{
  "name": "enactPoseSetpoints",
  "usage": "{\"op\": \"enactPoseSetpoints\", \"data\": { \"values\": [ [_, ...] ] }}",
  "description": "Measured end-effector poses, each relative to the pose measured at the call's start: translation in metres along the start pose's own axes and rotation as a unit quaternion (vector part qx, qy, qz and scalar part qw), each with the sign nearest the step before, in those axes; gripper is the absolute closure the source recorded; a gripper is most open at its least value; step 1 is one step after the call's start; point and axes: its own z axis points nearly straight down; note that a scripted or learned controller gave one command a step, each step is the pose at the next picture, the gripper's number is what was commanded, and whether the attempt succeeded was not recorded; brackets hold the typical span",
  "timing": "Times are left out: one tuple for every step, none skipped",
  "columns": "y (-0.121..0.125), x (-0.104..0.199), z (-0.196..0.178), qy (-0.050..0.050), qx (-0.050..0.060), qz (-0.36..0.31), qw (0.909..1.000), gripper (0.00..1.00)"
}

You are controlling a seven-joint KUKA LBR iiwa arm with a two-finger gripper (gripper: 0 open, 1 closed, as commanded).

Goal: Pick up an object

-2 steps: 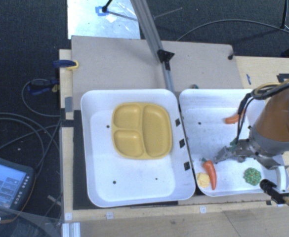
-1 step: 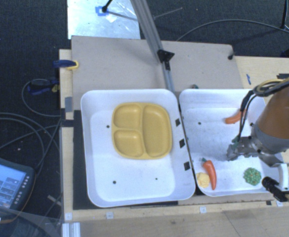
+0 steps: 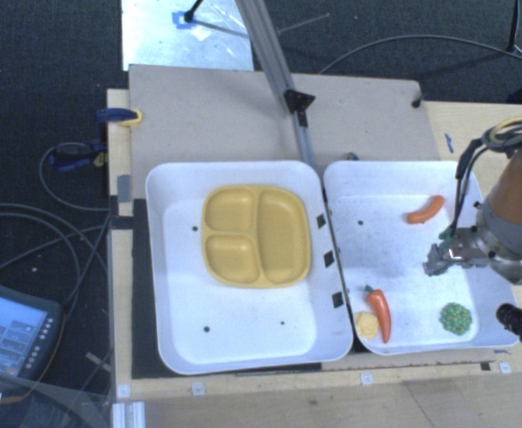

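While the gripper (image 3: 439, 261) hangs over bare right bin (image 3: 394, 194) floor (finger spacing I cannot tell), the sausage (image 3: 425, 209) at twelve o'clock could be missed by closing here.

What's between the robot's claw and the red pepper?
Nothing. In the camera view, bare white bin floor runs between the gripper and the red pepper.

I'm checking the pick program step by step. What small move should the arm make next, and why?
Probably shift toward the broccoli and lower. The gripper hangs over bare floor of the right bin, holding nothing visible, and that green piece lies nearest, apart from the other food.
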Motion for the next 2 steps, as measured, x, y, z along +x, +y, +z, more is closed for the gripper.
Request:
{"op": "enactPoseSetpoints", "data": {
  "values": [
    [0.0061,0.0082,-0.0593,0.000,-0.001,-0.001,1.0000,1.00],
    [0.0074,0.0082,-0.0649,0.001,0.002,0.000,1.0000,1.00]
  ]
}}
